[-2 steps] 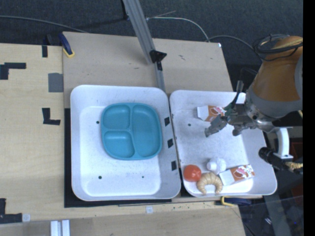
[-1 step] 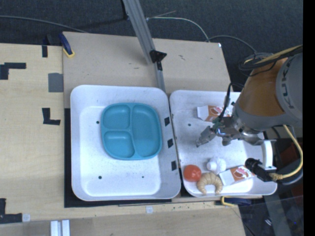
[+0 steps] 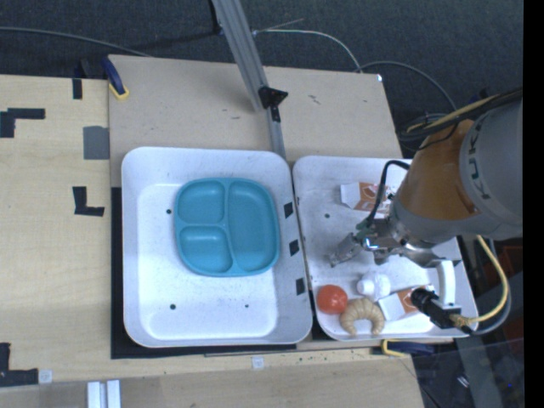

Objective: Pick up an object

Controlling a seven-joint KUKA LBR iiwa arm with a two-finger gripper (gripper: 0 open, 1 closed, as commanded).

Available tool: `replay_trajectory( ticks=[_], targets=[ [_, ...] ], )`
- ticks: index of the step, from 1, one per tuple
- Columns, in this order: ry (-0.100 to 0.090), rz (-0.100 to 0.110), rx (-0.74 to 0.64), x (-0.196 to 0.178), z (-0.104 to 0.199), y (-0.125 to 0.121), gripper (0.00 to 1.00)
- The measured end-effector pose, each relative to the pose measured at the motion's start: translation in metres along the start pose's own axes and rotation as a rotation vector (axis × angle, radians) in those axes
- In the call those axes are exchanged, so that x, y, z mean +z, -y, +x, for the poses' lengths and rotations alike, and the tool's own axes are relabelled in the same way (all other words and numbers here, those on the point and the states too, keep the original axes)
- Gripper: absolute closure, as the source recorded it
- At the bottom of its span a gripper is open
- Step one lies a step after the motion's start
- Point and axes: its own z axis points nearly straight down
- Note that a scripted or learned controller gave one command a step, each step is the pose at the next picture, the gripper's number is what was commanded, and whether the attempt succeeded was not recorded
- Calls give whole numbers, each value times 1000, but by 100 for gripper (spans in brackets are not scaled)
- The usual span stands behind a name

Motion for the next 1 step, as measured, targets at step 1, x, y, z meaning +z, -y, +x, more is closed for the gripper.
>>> replay_trajectory(
  ticks=[1],
  targets=[
    [0,-3,-2,-12,0,-1,100]
  ],
)
